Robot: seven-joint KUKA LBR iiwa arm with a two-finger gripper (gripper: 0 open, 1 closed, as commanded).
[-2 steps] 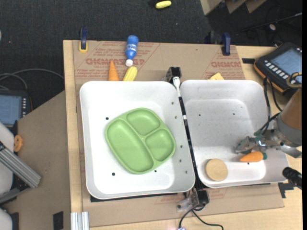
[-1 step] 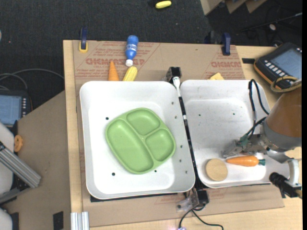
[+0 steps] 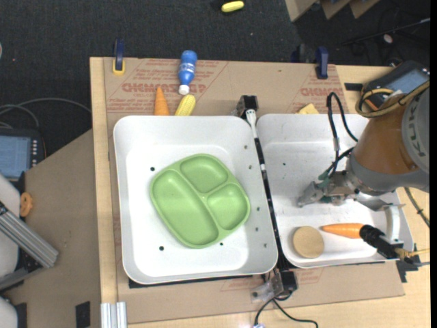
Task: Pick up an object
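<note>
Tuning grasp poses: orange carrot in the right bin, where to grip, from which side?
Grip the carrot mid-body from straight above, closing across its narrow width. It lies flat, lengthwise left-right; the tan disc sits close to its pointed left end.

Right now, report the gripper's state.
Gripper: cannot be told, open or closed; it is over the right bin, apart from the carrot.

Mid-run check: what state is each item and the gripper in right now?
Green divided plastic plate: right way up, flat in left white bin.
Tan round disc: flat in right white bin, untouched.
Orange toy carrot: on its side beside disc, not held.
Gripper: over right bin, apart from both.
Blue-and-white bottle: outside bins, on cardboard.
</note>
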